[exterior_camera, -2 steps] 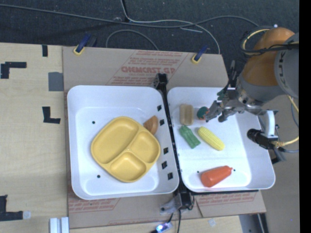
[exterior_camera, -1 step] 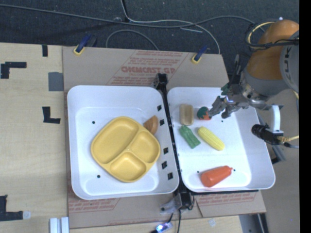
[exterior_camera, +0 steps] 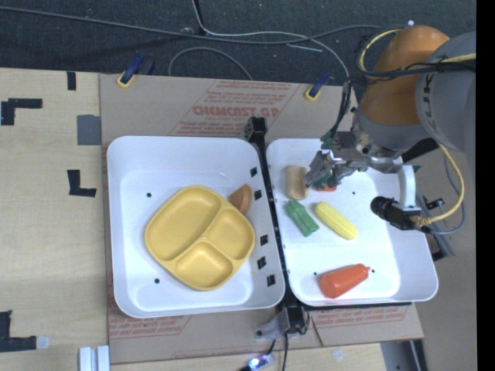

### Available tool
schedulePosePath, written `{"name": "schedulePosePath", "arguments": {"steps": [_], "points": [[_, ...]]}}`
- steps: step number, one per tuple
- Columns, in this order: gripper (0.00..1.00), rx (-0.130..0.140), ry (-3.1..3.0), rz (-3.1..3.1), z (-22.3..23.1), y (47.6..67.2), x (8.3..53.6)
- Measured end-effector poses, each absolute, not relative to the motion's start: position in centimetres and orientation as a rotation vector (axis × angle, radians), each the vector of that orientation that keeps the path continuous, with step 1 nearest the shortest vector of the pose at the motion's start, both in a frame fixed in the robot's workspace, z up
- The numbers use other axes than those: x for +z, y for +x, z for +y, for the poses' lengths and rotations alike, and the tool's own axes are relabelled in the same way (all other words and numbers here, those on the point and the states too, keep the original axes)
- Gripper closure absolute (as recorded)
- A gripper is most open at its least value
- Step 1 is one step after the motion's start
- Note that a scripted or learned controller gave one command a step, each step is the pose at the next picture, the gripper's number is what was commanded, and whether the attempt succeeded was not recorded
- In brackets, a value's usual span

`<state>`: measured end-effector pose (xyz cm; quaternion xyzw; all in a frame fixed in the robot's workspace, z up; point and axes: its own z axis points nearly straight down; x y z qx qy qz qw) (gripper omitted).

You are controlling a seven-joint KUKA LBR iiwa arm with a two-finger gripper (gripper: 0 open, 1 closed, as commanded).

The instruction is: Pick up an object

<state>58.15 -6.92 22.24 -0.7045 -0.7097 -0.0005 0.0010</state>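
My gripper (exterior_camera: 319,173) hangs low over the far part of the right bin (exterior_camera: 402,265). Just to its left lies a tan bread-like piece (exterior_camera: 295,181). A small red object (exterior_camera: 333,184) peeks out right beneath the gripper, mostly hidden by it. In front of the gripper lie a green vegetable (exterior_camera: 302,217) and a yellow corn cob (exterior_camera: 336,220). An orange-red carrot-like piece (exterior_camera: 343,279) rests near the bin's front edge.
The left bin (exterior_camera: 128,230) holds a yellow divided plate (exterior_camera: 199,236) and a brown item (exterior_camera: 241,199) at the plate's far right. A black divider (exterior_camera: 267,199) separates the bins. The grey arm with cables (exterior_camera: 410,137) looms over the right bin's far right.
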Motion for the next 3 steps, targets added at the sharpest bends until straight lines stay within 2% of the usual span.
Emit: {"name": "schedulePosePath", "arguments": {"steps": [2,3], "points": [[1.00,0.000,-2.212,-2.227,2.9,59.4,21.2],[1.00,-0.001,-2.213,-2.228,7.8,59.6,22.4]]}}
